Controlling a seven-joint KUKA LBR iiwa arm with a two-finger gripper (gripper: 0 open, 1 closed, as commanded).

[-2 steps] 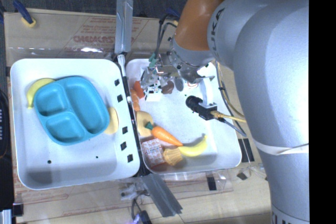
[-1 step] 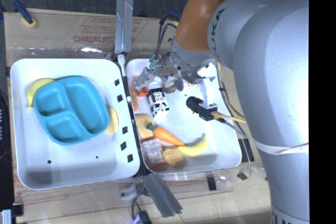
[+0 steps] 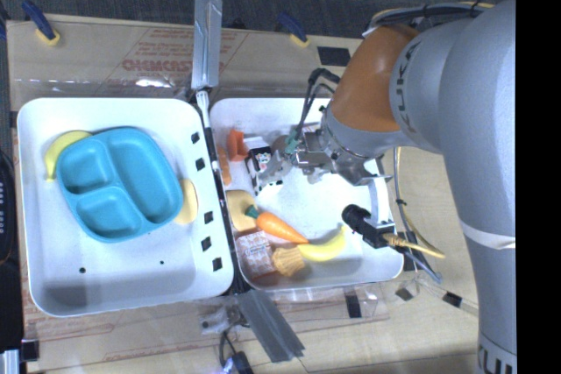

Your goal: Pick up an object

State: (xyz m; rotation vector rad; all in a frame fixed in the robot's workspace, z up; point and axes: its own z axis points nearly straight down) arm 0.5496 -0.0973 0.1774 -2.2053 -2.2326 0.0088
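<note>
My gripper (image 3: 273, 164) sits low in the right bin (image 3: 289, 111), near its upper left part; the metal and black pieces there blur together, so I cannot tell how my fingers stand or whether anything lies between them. Just at nine o'clock from the gripper lies a small orange piece (image 3: 237, 144), touching the bin's left wall area. At six o'clock, apart from me, lies a carrot (image 3: 279, 227) with a green end, and beside it at four o'clock a yellow banana (image 3: 323, 246). Below the carrot sit a wrapped pinkish item (image 3: 255, 252) and a tan lump (image 3: 287, 261), both hard to make out. My arm (image 3: 456, 101) reaches in from three o'clock, its orange band (image 3: 372, 88) bent over the bin, hiding the bin's right part. In the left bin (image 3: 105, 285) a blue divided plate (image 3: 121, 182) covers most of a yellow object (image 3: 61, 146).
</note>
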